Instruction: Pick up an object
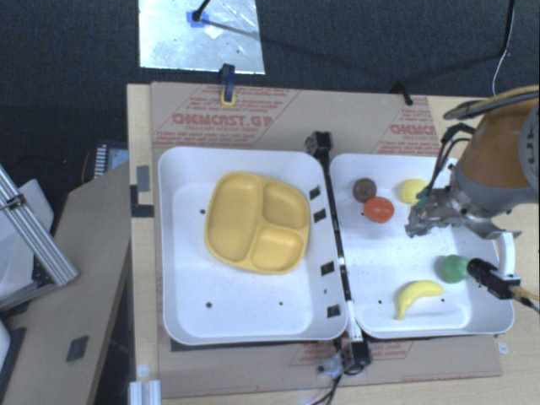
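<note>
The claw [419, 223] is seen low over the right bin [371, 310], at the bin's middle; whether it is released or clenched cannot be told, and nothing can be said to be grasped. The candidate objects lie loose around it: a red ball [378, 209] just to its left, a brown round piece [364, 189] beyond that, a yellow round fruit [412, 191] near the far wall, a green ball [452, 267] and a banana [418, 295] toward the near edge. This spread is judged to leave room for a descent. A yellow divided plate [256, 222] occupies the left bin [181, 310]. Both bins rest on a cardboard-covered counter [253, 116], over dark carpet [67, 57], with a foil sheet [201, 24] lying beyond.
</note>
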Action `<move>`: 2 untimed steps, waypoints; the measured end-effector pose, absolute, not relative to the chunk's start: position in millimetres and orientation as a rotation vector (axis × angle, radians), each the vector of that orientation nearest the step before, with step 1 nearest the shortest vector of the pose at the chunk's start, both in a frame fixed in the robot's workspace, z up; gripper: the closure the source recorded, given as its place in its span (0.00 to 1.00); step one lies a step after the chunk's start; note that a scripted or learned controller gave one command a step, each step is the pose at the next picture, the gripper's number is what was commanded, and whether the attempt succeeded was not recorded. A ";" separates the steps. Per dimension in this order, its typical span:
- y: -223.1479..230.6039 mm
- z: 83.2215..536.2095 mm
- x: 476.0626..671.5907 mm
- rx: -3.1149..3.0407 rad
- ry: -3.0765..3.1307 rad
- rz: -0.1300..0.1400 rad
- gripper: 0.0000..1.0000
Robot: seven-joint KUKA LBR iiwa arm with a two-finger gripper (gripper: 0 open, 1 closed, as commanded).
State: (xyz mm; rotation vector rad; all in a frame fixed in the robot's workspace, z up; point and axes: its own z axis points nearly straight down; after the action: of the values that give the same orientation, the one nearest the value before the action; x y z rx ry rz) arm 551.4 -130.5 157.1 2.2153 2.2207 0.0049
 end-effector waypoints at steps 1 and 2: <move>-137.7 218.6 556.9 2.212 2.220 0.006 1.00; -138.0 271.7 558.1 2.213 2.223 0.004 1.00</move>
State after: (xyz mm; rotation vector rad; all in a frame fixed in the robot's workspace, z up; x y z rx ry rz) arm 558.1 -138.0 271.7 2.2131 2.2231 0.0040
